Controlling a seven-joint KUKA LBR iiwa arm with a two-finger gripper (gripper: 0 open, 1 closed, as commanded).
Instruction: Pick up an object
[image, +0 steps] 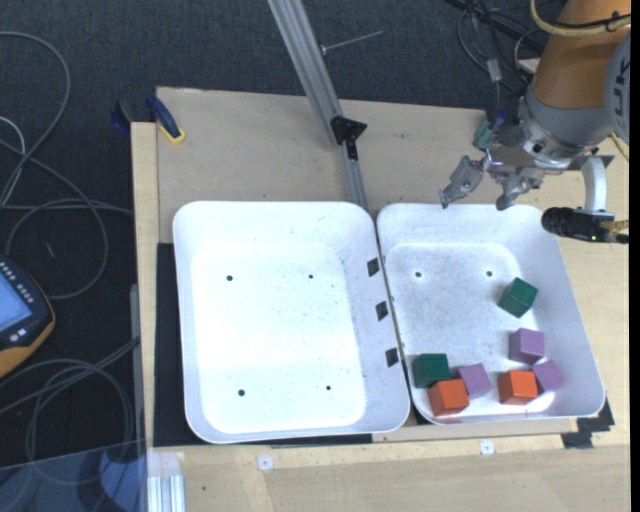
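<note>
My gripper (481, 193) hangs above the far rim of the right bin (470, 262), its two fingers spread open with nothing between them. Well below it in that bin lie several small blocks. A green block (518, 297) sits alone near the right wall. Along the near edge sit a dark green block (431, 368), an orange block (448, 396), a purple block (474, 379), a second orange block (517, 385) and two more purple blocks (527, 344) (547, 375).
The left bin (270, 320) sits beside the right one, joined by black clips (381, 310). A slanted metal rail (318, 85) crosses the bench behind the bins. Cables and a handheld device (18, 310) lie at the left on the floor.
</note>
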